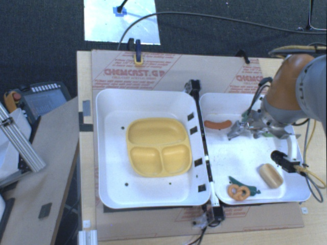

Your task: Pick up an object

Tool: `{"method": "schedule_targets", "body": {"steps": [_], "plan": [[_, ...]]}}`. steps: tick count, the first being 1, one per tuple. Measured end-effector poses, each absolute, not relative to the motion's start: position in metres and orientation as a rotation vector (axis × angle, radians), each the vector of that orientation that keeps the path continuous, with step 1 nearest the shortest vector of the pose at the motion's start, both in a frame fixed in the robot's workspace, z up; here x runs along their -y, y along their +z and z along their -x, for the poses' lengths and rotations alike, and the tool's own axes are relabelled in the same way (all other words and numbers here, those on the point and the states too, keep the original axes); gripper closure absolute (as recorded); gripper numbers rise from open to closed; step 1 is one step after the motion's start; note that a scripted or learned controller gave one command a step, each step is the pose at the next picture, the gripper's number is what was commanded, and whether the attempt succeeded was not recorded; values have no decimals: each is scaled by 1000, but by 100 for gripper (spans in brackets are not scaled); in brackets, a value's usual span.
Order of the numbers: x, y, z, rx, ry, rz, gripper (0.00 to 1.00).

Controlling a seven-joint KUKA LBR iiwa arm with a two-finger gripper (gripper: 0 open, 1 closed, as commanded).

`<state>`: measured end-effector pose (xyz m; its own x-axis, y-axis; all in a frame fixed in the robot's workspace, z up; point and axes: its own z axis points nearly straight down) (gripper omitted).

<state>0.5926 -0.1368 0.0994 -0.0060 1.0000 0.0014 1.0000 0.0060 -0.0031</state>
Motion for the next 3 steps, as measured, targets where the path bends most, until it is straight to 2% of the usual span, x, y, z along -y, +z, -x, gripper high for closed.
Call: {"method": "schedule_targets", "body": {"steps": [1,2,3], "plan": [[137,84,-593,2225,0,2218,0],[137,96,-594,2227,-3,2219,100],[141,140,-595,2227,-3,2221,100]]}}
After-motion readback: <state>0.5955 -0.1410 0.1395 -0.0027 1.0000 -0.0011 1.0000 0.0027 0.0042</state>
